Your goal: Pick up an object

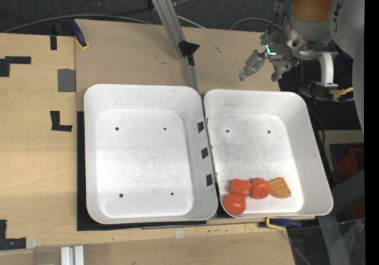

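Note:
Three red tomato-like pieces (241, 193) lie bunched in the near corner of the right bin (296, 116). An orange cracker-like piece (280, 187) rests just to their right. My gripper (263, 68) hangs above the bench beyond the right bin's far rim, well away from those objects. Its two fingers stand spread apart, and nothing sits between them.
The left bin (142, 151) sits beside the right one, with black clips along the seam between them. A grey metal pole (169, 12) slants down to the bins' far junction. Black tape marks (58, 120) dot the wooden bench at left.

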Tool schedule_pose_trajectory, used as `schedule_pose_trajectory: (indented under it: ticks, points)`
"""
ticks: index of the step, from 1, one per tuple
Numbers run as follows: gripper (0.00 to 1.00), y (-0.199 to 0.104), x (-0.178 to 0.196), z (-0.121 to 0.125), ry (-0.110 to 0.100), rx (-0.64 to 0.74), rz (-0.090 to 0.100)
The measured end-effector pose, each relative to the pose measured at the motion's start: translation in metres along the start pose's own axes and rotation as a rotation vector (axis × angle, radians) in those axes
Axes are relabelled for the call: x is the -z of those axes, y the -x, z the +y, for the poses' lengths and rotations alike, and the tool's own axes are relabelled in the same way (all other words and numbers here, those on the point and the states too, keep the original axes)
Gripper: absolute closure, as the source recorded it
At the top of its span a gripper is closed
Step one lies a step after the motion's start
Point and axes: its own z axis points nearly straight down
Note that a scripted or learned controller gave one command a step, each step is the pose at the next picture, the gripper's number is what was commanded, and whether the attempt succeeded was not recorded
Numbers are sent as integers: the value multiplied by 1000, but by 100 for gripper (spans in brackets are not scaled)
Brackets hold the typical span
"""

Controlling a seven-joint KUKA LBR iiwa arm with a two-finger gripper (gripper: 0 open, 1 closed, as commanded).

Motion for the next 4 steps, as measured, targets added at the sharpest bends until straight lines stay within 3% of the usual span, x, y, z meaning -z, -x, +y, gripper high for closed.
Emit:
schedule_pose_trajectory:
  ticks: [1,4]
  points:
    - [0,0,4,1,5,2,-1]
    - [0,6,-132,-7,0,0,-2]
